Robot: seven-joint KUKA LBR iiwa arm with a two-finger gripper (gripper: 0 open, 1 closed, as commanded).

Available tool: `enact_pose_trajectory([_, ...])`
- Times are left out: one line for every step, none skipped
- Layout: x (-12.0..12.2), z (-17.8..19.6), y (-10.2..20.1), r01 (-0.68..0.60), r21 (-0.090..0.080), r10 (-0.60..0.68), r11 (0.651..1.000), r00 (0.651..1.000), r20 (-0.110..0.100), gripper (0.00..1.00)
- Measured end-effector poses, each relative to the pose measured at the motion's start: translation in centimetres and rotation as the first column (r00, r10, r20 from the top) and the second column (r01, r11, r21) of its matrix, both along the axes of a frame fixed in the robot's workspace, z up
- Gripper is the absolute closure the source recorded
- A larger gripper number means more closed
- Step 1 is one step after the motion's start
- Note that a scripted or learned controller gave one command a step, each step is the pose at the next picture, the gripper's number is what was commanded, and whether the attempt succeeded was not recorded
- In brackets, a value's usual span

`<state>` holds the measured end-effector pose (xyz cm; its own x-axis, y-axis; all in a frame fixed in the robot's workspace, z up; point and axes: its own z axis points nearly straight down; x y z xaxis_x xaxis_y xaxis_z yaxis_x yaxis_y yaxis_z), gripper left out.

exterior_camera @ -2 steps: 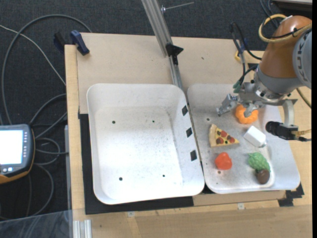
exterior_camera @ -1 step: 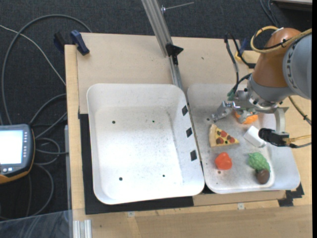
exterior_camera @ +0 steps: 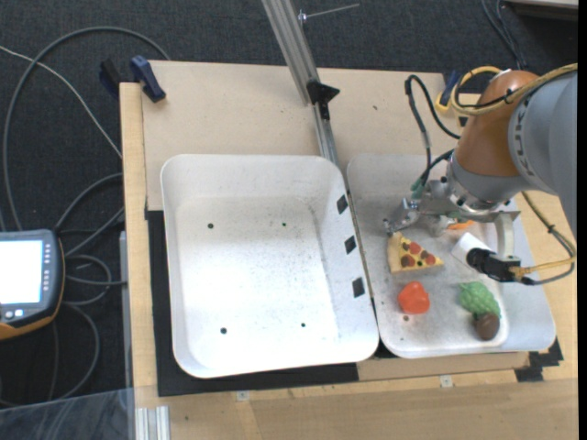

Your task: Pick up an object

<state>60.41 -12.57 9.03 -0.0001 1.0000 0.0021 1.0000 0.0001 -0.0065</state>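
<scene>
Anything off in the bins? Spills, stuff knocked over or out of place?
Nothing stands out. The pizza slice toy, red tomato and green-and-brown toy all lie inside the right bin, apart from one another. The gripper sits low just above the pizza slice. The left bin sits square beside it.

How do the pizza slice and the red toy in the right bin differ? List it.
The pizza slice is flat, wedge-shaped, yellow with red dots; the red toy is rounded and plain red-orange. The pizza slice lies nearer the gripper; the red toy sits below it in the picture, toward the bin's near edge. Both rest in the right bin.
</scene>
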Motion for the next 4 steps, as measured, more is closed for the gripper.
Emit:
enact_pose_trajectory([0.2,1.4,0.0,0.000,0.000,0.000,1.000,1.000,0.007,1.00])
enact_pose_trajectory([0.6,7.9,0.1,-0.001,-0.004,0.001,1.000,1.000,0.015,1.00])
enact_pose_trajectory([1.3,12.6,0.6,-0.003,-0.003,0.003,1.000,1.000,0.014,1.00])
enact_pose_trajectory([0.6,17.7,1.1,-0.002,-0.003,0.002,1.000,1.000,0.014,1.00])
